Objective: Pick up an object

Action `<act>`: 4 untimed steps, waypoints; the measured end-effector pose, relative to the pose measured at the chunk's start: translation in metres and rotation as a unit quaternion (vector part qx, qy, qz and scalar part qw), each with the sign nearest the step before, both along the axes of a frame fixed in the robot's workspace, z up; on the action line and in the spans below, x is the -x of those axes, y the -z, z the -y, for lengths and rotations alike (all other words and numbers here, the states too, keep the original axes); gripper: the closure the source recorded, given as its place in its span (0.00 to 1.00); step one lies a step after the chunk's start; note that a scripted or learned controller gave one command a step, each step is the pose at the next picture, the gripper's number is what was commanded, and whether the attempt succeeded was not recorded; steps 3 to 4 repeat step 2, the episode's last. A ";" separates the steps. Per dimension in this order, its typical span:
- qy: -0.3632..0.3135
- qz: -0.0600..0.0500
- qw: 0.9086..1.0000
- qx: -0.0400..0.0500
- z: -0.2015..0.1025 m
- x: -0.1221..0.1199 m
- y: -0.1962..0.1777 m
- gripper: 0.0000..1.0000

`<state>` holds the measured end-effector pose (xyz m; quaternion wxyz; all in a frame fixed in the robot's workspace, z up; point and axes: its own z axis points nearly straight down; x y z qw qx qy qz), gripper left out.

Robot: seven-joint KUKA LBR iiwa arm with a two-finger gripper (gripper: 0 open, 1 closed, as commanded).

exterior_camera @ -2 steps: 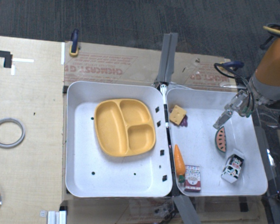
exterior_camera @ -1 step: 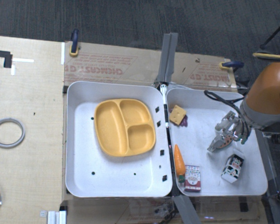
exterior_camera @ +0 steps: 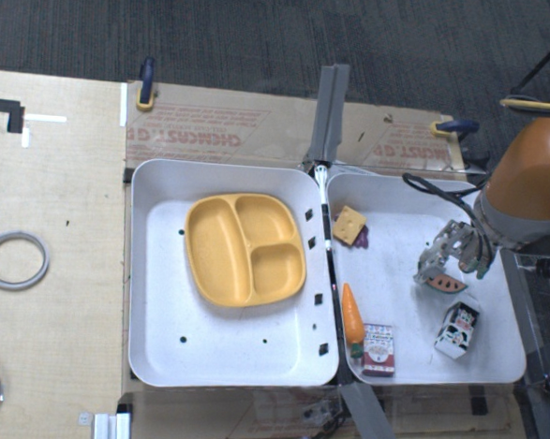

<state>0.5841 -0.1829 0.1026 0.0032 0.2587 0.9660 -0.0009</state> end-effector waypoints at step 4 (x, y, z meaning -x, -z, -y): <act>0.168 -0.001 0.986 -0.001 -0.092 -0.036 -0.107 1.00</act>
